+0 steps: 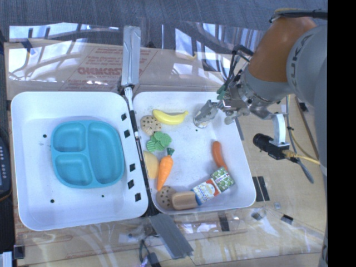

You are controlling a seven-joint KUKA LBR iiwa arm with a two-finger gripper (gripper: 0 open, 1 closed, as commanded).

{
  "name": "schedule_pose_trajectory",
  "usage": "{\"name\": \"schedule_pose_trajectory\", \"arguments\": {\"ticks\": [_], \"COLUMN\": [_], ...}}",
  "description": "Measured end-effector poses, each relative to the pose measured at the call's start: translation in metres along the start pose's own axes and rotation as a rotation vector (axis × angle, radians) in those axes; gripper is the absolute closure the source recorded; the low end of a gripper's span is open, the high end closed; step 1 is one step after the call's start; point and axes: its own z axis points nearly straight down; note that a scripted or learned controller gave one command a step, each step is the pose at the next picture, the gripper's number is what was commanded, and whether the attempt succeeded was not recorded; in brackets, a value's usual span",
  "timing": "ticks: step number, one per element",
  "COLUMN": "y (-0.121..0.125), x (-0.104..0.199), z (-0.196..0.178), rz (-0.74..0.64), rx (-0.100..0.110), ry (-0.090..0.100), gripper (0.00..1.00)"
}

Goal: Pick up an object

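**Toy food sat in the right bin under the gripper**

Camera view: a banana (169, 116), cookie (148, 124), green leafy piece (159, 142), carrot (164, 171), sausage (218, 154) and small carton (213, 186) lay in the right bin (240, 166). A blue divided plate (87, 153) lay in the left bin (28, 166). The gripper (204, 115) hung at the right bin's far edge, just right of the banana; whether its fingers were parted or held anything could not be told.
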Motion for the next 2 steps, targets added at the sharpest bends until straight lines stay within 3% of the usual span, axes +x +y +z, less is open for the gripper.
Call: {"name": "schedule_pose_trajectory", "arguments": {"ticks": [1,2], "y": [-0.048,-0.011], "x": [-0.028,0.069], "z": [0.067,0.155], "rz": [-0.196,-0.264], "rx": [0.0,-0.004], "ry": [0.0,-0.001], "gripper": [0.0,0.0]}}
